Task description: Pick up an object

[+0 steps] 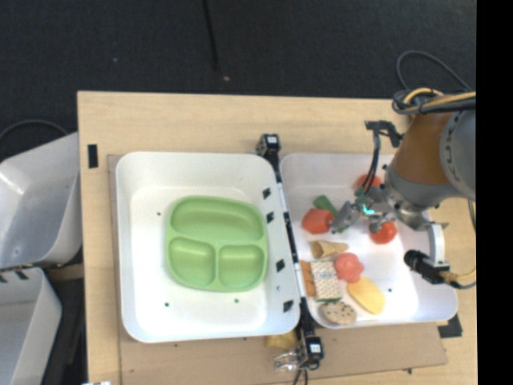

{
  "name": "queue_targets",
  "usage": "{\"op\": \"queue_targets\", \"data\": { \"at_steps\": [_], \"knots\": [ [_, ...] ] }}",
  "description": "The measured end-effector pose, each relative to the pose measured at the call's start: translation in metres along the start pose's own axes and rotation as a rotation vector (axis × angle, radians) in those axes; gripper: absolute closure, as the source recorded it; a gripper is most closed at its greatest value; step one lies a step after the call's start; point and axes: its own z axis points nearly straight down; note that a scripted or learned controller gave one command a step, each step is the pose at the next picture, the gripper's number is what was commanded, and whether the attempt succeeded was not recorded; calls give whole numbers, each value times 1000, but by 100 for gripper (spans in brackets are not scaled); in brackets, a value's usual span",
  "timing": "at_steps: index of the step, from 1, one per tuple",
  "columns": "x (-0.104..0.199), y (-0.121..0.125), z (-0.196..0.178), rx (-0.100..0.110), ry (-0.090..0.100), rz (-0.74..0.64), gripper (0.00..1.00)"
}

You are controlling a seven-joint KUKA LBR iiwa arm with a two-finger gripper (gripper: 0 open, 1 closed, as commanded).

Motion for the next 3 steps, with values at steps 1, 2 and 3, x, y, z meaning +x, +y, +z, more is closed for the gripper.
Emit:
{"op": "queue_targets", "data": {
  "at_steps": [1, 2, 3],
  "knots": [
    [56, -53, -28, 3, 1, -7, 0],
    [60, -86, 12, -11, -1, -1, 0],
    [67, -88, -55, -5, -1, -7, 0]
  ]
}}
